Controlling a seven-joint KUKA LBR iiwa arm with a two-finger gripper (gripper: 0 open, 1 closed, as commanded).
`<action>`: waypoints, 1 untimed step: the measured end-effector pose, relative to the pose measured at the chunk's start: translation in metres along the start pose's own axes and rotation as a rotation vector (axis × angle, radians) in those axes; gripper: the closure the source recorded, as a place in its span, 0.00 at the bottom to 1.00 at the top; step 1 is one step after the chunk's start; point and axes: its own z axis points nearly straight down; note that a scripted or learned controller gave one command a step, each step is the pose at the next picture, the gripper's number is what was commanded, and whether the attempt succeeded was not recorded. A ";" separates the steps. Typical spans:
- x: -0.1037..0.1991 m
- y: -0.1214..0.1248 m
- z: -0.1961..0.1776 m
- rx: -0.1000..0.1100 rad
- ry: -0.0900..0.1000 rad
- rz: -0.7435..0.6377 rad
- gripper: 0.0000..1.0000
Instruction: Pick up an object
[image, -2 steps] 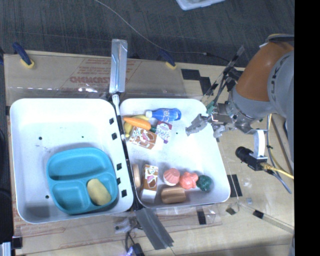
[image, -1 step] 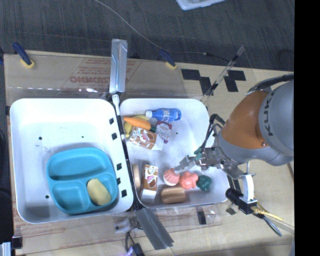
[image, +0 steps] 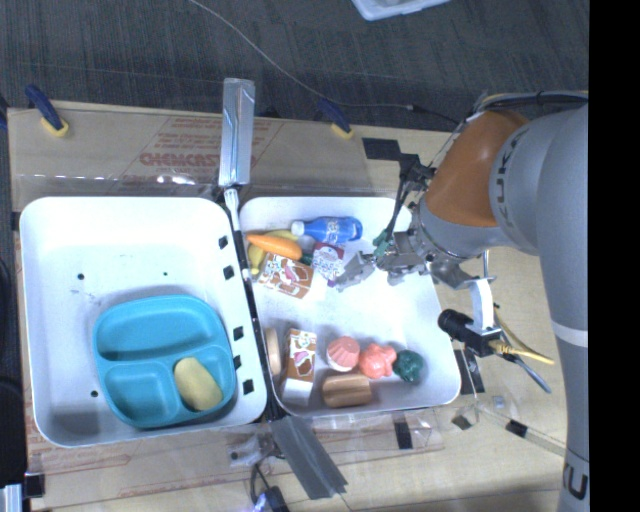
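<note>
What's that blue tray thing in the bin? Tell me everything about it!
The blue tray is a light blue divided plate that looks like smooth plastic, with rounded corners and three compartments. It lies flat in the left bin, toward the near side. A yellowish potato-shaped toy rests in its lower right compartment. The other two compartments look bare.

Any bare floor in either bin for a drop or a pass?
Left white bin: the far half, beyond the blue divided plastic tray, is bare. Right white bin: a bare strip runs across the middle, between the far cluster around the orange carrot and the near row by the brown bread roll. Both clusters are crowded.
</note>
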 end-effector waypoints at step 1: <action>0.011 0.099 0.063 -0.001 -0.001 -0.053 0.00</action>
